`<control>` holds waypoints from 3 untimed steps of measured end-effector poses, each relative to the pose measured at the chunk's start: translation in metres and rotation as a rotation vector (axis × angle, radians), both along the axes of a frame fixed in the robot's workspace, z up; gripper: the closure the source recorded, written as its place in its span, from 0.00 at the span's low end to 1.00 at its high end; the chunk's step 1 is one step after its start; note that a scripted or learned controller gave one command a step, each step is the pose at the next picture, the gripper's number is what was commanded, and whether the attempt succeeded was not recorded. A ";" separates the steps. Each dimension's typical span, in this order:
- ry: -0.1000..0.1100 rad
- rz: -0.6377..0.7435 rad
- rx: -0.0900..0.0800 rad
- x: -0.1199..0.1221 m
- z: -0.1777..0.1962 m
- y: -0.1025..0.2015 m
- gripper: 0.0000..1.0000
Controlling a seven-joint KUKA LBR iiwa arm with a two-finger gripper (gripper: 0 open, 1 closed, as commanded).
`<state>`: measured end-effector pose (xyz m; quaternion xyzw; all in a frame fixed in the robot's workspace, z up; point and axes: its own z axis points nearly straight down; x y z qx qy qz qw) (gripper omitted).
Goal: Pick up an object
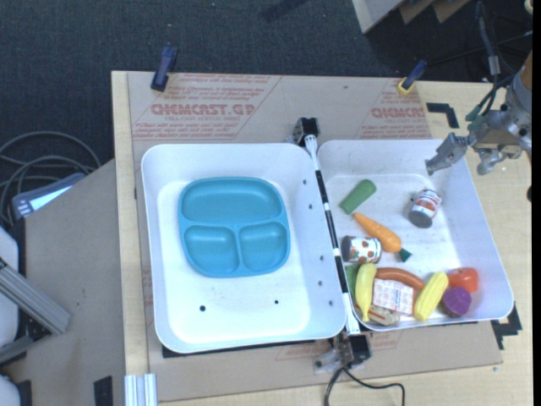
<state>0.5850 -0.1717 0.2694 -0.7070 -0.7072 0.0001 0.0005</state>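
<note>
Over the far right corner of the right bin (482,227), the gripper (463,153) hangs with its fingers spread and nothing between them. Nearest it is the small can (424,207), lying just toward the worktop's near edge and a little left of the gripper, well apart from the carrot (377,232) and the green piece (357,195). Reaching the can looks like a short drop down and inward.

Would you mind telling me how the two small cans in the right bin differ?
The upper can lies apart from the other items near the bin's middle right, silvery-grey with a red band. The lower can lies against the bin's left wall beside the carrot, with a white, pictured label. Both are small and toppled.
</note>
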 end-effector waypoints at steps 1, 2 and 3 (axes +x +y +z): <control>0.000 -0.001 0.000 -0.018 -0.124 0.018 0.00; 0.000 0.000 0.000 -0.044 -0.185 0.053 0.00; -0.002 -0.002 -0.001 -0.044 -0.175 0.053 1.00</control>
